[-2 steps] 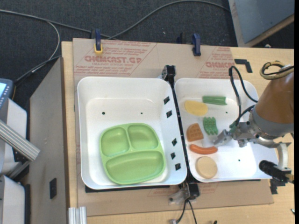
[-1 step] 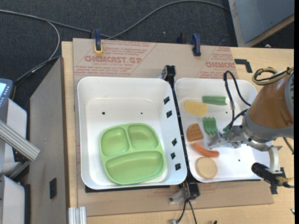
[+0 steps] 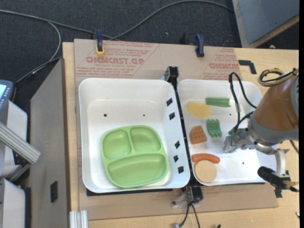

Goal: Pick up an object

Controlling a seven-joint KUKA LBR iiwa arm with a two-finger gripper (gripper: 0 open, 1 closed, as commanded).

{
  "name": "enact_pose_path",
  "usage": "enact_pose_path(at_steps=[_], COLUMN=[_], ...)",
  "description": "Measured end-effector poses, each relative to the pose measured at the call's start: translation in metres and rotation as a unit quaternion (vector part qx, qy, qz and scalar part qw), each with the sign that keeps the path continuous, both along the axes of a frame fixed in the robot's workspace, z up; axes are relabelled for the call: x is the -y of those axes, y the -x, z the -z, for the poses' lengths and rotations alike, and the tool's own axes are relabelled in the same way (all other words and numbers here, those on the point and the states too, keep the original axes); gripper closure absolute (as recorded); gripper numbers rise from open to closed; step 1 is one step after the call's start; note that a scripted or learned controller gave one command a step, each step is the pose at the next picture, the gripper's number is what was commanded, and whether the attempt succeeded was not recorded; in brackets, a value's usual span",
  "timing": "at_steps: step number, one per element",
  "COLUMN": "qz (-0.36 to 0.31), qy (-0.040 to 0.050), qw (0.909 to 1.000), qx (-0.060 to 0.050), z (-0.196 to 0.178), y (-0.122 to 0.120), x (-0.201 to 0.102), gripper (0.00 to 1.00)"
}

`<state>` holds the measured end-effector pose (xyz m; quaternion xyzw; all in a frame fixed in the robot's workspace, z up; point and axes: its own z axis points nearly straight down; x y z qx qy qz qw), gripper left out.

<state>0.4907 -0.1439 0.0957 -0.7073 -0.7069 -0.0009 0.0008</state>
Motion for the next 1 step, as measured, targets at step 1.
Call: enact_pose_path(at_steps=[1], qz=[-0.001], qy=[0.0022], qw=[1.0000], qx=[0.003], z=[-0.0538], y=[-0.0048], x=[0.0102], gripper=[1.00])
